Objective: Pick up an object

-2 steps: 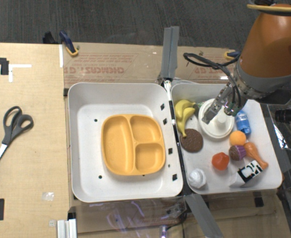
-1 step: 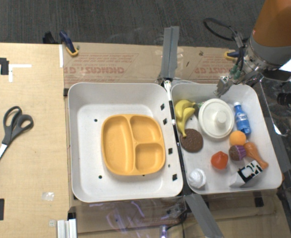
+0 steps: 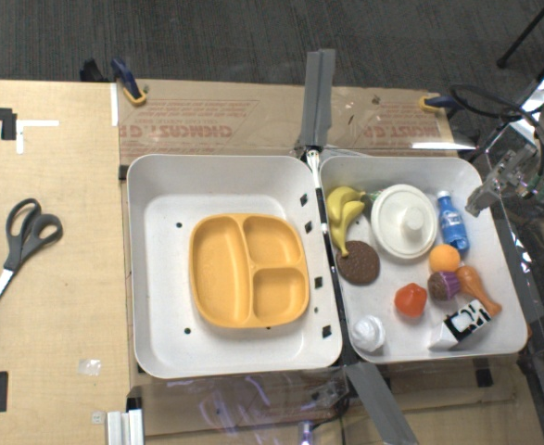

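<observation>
Right bin (image 3: 508,336): banana (image 3: 344,213), white bowl (image 3: 404,219), blue bottle (image 3: 451,222), orange (image 3: 445,257), tomato (image 3: 411,298). Left bin (image 3: 151,276): yellow tray (image 3: 249,271). My claw (image 3: 487,196) over right rim; grip state cannot tell.

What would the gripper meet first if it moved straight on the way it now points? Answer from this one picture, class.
The gripper sits at the right bin's far right corner, seemingly pointing down and leftward. Going on, it would probably meet the blue bottle first, though depth is unclear from one view.

Camera: single, fixed overhead.
We look down at a slant on both white bins (image 3: 151,341), whole bench framed.
</observation>
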You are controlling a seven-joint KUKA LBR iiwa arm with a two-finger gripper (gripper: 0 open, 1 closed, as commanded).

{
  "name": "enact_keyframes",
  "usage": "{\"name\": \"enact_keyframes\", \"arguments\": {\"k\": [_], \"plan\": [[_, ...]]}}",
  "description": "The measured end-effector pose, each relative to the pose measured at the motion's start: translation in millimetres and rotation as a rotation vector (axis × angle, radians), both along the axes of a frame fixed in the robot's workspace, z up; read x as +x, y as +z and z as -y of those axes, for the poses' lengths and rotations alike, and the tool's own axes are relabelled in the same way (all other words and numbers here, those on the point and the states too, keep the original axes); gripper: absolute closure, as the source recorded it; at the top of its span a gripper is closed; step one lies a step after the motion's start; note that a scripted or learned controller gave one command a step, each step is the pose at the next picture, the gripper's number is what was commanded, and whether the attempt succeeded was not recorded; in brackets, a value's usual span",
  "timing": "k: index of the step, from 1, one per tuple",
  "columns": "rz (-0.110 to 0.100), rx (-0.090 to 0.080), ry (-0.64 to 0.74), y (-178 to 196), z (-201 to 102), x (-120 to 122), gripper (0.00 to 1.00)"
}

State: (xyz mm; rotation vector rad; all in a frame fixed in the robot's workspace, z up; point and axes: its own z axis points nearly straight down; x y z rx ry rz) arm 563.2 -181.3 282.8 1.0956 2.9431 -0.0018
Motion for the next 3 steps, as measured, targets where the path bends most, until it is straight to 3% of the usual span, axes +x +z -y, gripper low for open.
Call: {"name": "enact_keyframes", "arguments": {"k": [1, 2, 3], "plan": [[0.000, 0.002, 0.085, -141, -46, -47, 1.00], [0.001, 0.000, -0.086, -33, -83, -13, 1.00], [0.000, 0.000, -0.201, -133, -19, 0, 1.00]]}}
